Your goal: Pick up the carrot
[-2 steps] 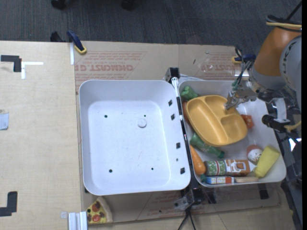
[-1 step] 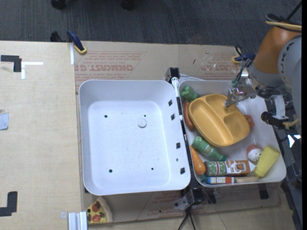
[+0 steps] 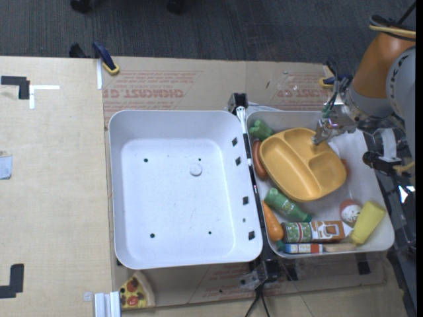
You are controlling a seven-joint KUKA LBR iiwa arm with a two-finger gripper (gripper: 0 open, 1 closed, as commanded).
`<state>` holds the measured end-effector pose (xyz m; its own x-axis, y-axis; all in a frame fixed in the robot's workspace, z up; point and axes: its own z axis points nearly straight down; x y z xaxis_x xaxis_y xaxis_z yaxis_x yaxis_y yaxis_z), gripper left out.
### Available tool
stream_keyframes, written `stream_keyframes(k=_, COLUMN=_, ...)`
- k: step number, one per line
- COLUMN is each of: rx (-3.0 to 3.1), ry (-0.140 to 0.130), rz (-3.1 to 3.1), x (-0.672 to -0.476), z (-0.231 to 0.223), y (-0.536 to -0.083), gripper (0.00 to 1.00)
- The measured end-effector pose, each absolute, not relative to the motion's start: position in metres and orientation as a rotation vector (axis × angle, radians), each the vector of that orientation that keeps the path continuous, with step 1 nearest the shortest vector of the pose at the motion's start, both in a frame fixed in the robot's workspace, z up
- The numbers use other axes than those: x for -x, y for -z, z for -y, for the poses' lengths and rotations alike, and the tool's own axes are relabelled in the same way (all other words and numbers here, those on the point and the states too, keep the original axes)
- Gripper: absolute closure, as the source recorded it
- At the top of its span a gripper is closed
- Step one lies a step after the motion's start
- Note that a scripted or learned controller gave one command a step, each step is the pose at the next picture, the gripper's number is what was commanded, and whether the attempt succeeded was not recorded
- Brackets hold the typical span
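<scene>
Carrot (image 3: 272,221): orange, tapered, lying against the left wall of the right bin (image 3: 386,233), just below-left of the yellow plate (image 3: 301,167), beside the green bottle (image 3: 286,204). Long axis running from upper left to lower right along that wall. Pincer (image 3: 325,132) poised over the yellow plate's upper right rim, well apart from the carrot; spread or pressed together, cannot tell. Carrot down and left across the yellow plate from the pincer.
</scene>
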<state>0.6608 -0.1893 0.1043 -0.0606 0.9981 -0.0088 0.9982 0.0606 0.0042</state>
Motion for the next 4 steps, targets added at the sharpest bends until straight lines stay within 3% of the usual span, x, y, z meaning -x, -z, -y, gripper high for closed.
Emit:
stream_keyframes(k=1, rx=-2.14, ry=0.007, rz=-2.279, x=-0.662, z=0.191, y=-0.115, gripper=1.0)
stream_keyframes(k=2, rx=-1.954, ry=-0.002, rz=-2.449, x=-0.616, z=0.199, y=-0.096, gripper=1.0)
stream_keyframes(k=3, rx=-1.949, ry=-0.009, rz=-2.454, x=-0.618, z=0.196, y=-0.096, gripper=0.0)
stream_keyframes(k=4, rx=-2.457, ry=-0.001, rz=-1.953, x=-0.66, z=0.192, y=-0.093, gripper=0.0)
